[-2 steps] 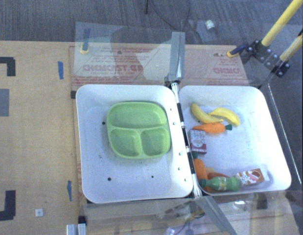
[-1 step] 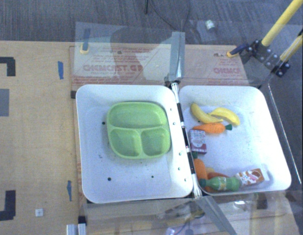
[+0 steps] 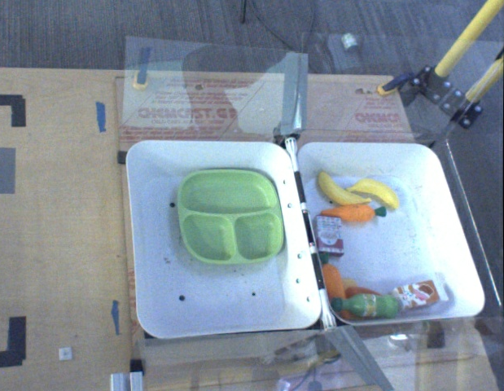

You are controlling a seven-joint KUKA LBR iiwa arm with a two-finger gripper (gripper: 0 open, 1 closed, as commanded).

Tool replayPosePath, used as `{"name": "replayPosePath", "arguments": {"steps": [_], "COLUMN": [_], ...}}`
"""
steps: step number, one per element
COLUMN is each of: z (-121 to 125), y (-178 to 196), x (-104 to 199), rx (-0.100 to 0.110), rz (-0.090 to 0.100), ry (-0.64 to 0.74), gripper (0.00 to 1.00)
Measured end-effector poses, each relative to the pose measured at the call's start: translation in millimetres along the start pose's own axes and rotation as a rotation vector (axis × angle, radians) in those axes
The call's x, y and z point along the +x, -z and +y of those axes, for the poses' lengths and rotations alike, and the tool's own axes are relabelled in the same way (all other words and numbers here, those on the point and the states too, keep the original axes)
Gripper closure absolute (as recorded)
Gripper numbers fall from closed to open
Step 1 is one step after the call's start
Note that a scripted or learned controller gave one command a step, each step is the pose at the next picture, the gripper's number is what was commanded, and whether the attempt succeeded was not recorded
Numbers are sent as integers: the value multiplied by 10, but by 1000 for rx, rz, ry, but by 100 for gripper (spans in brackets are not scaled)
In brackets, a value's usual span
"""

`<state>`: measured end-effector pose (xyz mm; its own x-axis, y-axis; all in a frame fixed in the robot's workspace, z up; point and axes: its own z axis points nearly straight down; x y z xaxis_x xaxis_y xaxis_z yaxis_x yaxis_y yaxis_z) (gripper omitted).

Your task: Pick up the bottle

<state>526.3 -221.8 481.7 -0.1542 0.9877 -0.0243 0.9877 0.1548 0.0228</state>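
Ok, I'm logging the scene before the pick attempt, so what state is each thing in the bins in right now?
Green divided plate: flat, right way up, in the left bin.
Bananas: lying at the back of the right bin.
Carrot: lying flat just in front of the bananas.
Small red carton: lying by the divider.
Green bottle: on its side at the front edge.
Juice pouch: lying flat beside the bottle.
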Motion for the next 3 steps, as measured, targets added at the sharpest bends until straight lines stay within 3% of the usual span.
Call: {"name": "replayPosePath", "arguments": {"steps": [1,2,3], "z": [141,160,-486], "y": [-463,-348,-816], "x": [-5,-4,60], "rx": [23,19,28], "rz": [23,18,21], "ry": [-46,-43,-296], "gripper": [100,100,100]}}
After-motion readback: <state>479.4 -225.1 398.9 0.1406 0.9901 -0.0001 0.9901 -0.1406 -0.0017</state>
